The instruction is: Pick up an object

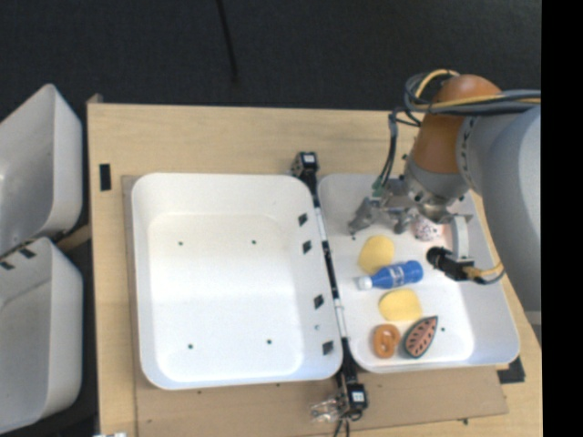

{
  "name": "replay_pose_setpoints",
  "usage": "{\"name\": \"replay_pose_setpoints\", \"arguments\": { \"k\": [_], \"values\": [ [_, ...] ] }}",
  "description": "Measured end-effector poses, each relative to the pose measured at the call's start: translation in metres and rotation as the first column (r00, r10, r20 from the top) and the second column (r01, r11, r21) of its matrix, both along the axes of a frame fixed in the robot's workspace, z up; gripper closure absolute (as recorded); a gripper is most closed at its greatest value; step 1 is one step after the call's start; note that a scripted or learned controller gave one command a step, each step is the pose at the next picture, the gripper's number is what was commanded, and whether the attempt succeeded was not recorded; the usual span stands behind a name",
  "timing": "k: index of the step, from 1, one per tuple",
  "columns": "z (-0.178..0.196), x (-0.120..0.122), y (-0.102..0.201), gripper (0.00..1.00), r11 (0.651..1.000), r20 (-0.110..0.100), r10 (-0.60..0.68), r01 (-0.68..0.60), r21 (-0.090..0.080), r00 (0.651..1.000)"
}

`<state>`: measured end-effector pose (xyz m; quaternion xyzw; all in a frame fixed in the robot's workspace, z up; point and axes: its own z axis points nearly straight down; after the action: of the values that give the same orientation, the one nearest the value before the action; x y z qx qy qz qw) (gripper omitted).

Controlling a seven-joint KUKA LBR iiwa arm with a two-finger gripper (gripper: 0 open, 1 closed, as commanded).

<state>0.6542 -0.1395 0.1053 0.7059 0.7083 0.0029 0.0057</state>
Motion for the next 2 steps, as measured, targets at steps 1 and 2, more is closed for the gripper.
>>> {"name": "replay_pose_setpoints", "arguments": {
  "k": [1, 2],
  "values": [
    [0.001, -0.046, 0.011, 0.0, 1.0, 0.002, -0.004, 0.004, -0.002, 1.0],
    [0.0, 0.007, 0.028, 0.0, 1.0, 0.0, 0.001, -0.001, 0.001, 1.0]
  ]
}}
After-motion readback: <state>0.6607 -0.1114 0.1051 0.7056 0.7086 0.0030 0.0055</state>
